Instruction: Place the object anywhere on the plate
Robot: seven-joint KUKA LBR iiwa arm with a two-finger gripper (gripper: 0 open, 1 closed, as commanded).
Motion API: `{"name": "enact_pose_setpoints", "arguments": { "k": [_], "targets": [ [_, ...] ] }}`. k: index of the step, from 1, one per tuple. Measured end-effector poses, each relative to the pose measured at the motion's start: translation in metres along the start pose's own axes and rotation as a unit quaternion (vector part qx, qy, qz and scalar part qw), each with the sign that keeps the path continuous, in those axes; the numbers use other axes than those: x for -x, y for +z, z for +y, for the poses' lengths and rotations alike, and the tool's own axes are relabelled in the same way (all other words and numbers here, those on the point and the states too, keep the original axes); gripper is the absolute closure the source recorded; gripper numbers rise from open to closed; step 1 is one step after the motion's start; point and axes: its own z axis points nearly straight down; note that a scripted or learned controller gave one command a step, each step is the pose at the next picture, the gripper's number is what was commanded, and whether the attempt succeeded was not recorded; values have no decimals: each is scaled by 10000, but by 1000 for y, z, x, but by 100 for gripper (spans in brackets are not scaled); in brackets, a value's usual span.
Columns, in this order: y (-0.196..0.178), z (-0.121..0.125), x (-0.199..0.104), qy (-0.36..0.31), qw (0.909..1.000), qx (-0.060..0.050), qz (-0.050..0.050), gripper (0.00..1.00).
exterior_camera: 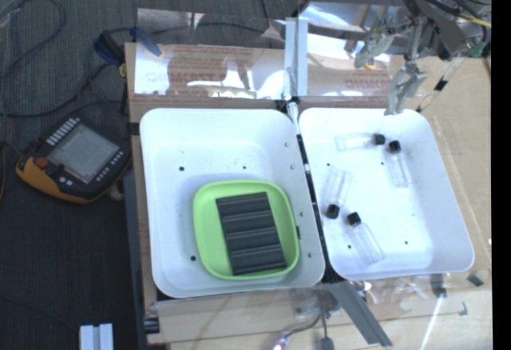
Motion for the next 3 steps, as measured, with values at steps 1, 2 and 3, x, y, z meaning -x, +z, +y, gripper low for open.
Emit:
{"name": "enact_pose_setpoints", "arguments": {
  "k": [1, 2, 3],
  "targets": [
    [1, -38, 35, -1314, 9913, 2, 0, 0],
    [1, -48, 41, -2893, 9572, 12, -4, 0],
    [1, -75, 37, -4279, 9038, 12, -1, 0]
  ]
}}
